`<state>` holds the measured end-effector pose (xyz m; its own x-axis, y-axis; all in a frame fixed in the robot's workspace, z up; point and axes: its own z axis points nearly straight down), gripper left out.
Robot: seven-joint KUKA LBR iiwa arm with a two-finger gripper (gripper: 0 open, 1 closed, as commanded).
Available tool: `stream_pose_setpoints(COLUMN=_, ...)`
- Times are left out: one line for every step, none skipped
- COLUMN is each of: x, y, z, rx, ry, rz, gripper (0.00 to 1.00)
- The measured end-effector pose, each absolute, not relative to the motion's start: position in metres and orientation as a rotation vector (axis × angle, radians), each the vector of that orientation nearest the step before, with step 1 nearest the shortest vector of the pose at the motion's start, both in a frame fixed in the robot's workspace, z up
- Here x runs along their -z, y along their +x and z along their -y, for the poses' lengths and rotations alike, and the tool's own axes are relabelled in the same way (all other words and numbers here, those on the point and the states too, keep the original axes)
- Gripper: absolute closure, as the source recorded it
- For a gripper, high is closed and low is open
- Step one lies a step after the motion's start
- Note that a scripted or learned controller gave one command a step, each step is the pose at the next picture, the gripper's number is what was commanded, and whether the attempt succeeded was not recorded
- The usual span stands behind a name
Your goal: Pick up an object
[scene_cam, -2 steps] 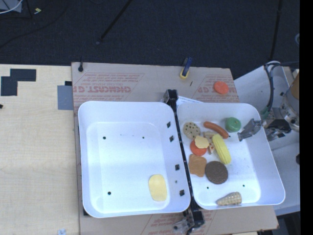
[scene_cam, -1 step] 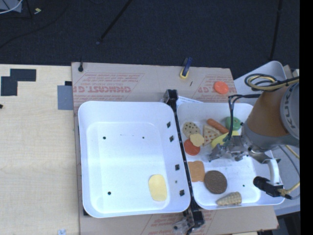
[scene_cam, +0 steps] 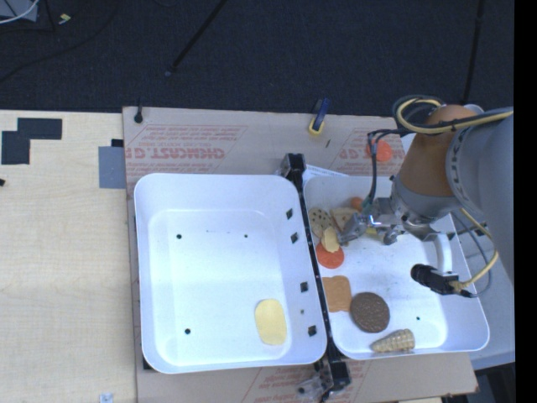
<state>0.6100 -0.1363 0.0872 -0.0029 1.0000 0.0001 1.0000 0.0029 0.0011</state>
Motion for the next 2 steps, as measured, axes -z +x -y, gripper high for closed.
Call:
stream_pose_setpoints(x=-0.084, y=0.641, z=0.152, rx=0.014, ry=2.231, rz=-2.231, gripper=0.0)
stream_pose_setpoints(x=-0.087, y=0.643, z=0.169, rx=0.006, ry=2.226, rz=-2.226, gripper=0.0)
